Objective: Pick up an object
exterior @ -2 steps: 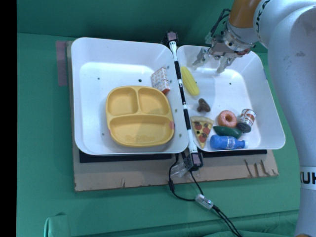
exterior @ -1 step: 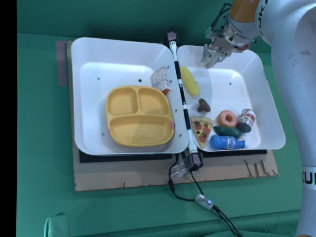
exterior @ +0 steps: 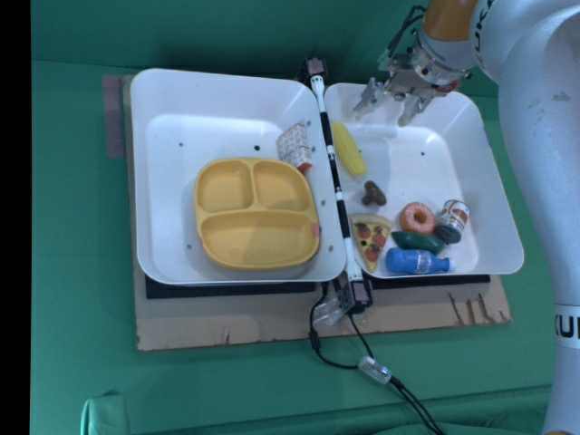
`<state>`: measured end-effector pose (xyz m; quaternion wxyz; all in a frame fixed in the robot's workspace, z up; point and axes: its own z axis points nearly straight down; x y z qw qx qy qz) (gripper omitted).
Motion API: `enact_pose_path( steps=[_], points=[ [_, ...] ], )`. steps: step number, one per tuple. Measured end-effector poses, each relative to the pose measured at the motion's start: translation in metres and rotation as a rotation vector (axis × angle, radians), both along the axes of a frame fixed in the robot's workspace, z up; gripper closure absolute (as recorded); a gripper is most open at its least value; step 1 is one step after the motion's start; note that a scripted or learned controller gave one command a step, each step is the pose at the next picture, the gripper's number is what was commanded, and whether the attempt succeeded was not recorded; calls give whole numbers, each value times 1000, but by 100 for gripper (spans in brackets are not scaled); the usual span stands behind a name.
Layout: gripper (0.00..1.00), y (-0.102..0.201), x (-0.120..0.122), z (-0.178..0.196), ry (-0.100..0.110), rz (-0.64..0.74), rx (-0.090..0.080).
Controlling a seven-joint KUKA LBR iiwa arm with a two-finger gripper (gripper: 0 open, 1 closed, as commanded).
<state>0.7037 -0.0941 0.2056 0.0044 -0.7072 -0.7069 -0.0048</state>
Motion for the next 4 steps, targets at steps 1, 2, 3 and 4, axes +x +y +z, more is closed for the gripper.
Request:
enact_pose_path(
  steps=[1, 2, 3, 4],
  points=[
    [0, -1, -1, -13, 3, 2, -6],
    [100, 8, 1, 0, 2, 2, 15],
    [0, 6, 1, 1, 1, 1, 12],
    [0, 4, -1, -12, 3, 2, -1]
  ],
)
